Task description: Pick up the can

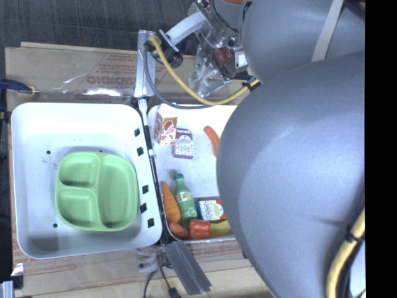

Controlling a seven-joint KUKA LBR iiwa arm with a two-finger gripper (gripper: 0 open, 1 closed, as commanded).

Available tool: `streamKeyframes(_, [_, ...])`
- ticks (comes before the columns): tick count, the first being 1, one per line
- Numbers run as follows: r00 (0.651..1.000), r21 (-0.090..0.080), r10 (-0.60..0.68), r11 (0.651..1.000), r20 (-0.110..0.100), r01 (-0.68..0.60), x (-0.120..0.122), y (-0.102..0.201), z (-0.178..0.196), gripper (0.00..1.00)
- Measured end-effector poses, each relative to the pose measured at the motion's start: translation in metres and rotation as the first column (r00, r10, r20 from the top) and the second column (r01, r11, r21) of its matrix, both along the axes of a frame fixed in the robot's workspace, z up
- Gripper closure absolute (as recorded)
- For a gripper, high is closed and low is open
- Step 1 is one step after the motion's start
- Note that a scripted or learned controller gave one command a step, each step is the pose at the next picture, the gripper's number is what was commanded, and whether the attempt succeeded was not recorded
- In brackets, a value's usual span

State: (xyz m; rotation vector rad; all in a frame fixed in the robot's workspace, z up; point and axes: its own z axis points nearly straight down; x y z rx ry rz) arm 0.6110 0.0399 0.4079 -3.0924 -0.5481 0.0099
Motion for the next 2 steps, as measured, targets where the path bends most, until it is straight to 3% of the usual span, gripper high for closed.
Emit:
streamKeyframes(1, [1.0, 0.0, 0.002, 1.0, -0.001, -0.002, 0.0, 0.001, 0.0, 0.0])
streamKeyframes(2, [0.989, -0.003, -0.145, 0.989, 0.0, 0.145, -0.006, 0.057, -0.143, 0.0])
